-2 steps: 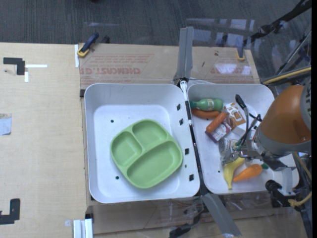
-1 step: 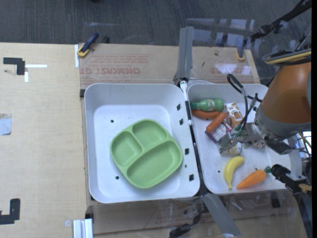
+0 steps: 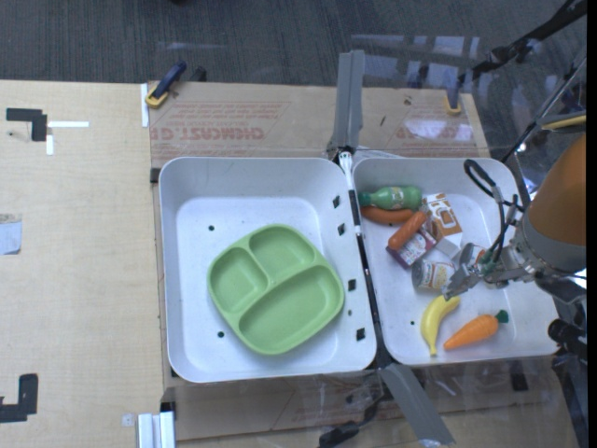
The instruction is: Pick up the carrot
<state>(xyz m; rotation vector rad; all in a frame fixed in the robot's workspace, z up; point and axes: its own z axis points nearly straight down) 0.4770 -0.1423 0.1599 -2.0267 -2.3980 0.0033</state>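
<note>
Reaching in from the right side of the camera view, the gripper [image 3: 464,279] hangs low over the right bin [image 3: 401,339], and whether it is parted or closed cannot be told at this size. Nothing is visibly held by it. The carrot [image 3: 473,330] lies just below and slightly right of the gripper, orange body slanting, its green tip pointing right, apart from the gripper. A banana [image 3: 435,318] lies just below-left of the gripper, its upper end close under it. Just left of the gripper sits a small jar [image 3: 431,275], with a brown packet [image 3: 416,247] and an orange sausage-like piece [image 3: 407,230] up and to the left. Farther up-left lies a green bottle [image 3: 392,197]. Well off to the left, the left bin [image 3: 187,250] carries a green divided plate [image 3: 275,289]. Both bins sit on the table [image 3: 75,278].
</note>
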